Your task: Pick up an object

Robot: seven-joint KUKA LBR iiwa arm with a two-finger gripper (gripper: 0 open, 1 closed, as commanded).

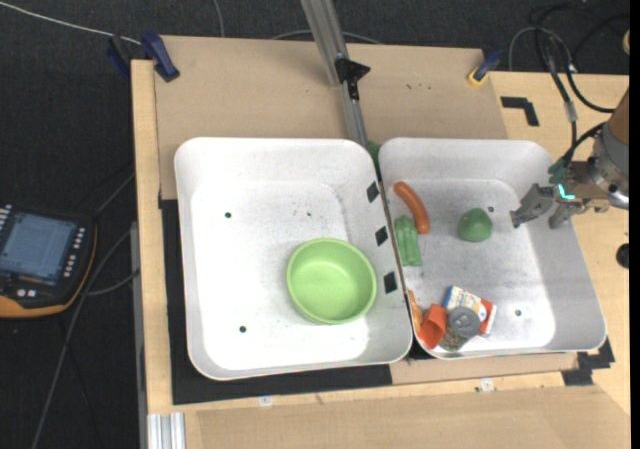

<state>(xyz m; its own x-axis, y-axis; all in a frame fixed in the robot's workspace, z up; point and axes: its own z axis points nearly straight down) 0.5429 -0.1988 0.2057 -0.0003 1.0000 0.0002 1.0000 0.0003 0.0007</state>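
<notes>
The right bin holds an orange sausage-shaped piece, a green block along its left wall, a green ball near the middle, and a small pile of an orange scoop, a grey disc and a colourful packet at the front. A green bowl sits in the left bin. My gripper hangs over the right bin's right side, to the right of the green ball, open with nothing between its fingers.
A metal pole slants down from the top to the gap between the bins. Blue and yellow clamps hold the board's far corners. A handheld pendant lies on the floor at far left.
</notes>
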